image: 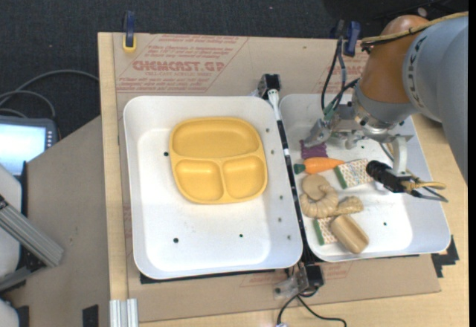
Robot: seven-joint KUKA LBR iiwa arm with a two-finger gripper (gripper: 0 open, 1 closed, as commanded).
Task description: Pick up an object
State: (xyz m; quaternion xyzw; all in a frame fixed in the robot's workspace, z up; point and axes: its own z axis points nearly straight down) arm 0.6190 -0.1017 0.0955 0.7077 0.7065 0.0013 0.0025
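Observation:
The right bin (416, 236) holds several small things. A purple piece (314, 151) lies near its left wall, with an orange carrot (324, 166) just below it. Further toward the front are a round beige lump (315, 184), a knobbly tan piece (323, 205) and a brown roll (349, 233). A patterned card (358, 172) lies to the right of the carrot. My gripper (332, 135) hangs low over the back left of this bin, just above and to the right of the purple piece. Nothing visibly sits in its grasp.
The left bin (149, 229) carries a yellow divided plate (219, 158) in its back half. A thin green strip (320, 231) lies beside the roll. The grey arm with its orange band (387, 65) covers the right bin's back right corner.

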